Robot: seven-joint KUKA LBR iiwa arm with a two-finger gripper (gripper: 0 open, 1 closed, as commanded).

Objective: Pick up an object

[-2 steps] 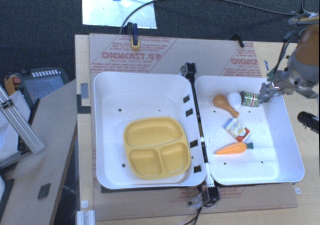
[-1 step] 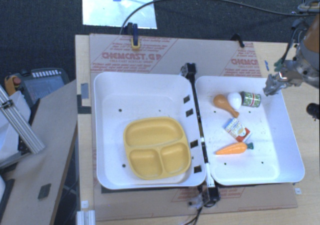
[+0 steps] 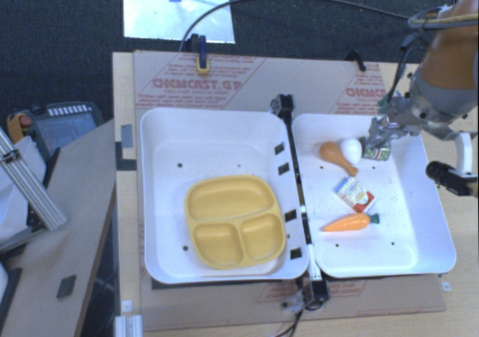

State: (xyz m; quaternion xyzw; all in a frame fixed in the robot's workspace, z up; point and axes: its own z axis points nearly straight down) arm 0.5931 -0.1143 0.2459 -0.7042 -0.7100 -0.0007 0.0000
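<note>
**Claw low in right bin, over small green/white item near drumstick**

Containers: 2 white bins side by side, black divider strip between them.

Left bin [image 3: 161, 141]: 1 yellow three-compartment tray [image 3: 233, 219]. Sits well to the claw's left and nearer the camera. Nothing visible in its compartments.

Right bin [image 3: 430, 253]: the claw [image 3: 380, 137] is down in the far part of this one. Contents:
- 1 toy drumstick [image 3: 340, 154], tan with a white end. White end is just left of the claw, close to touching; can't confirm contact.
- 1 small green/white item [image 3: 378, 153], right under the claw tips. Too small to identify. Looks like the pick target.
- 1 small packet [image 3: 354, 195], white with orange/red print, nearer the camera than the claw and slightly left, apart from it.
- 1 toy carrot [image 3: 349, 223], orange with green tip, lying flat just beyond the packet on the camera side, furthest from the claw of the four.

Count: 2 bins, 1 tray, 4 loose items, all four in the right bin.

Claw state: can't tell from this angle. The tips merge with the green/white item, so I can't say whether it's gripped or just beneath.

Arm [image 3: 449, 66]: grey with orange band, reaching in behind and right of the claw.

Bins rest on a printed cardboard sheet [image 3: 224, 81], which extends past the claw's far side.
</note>
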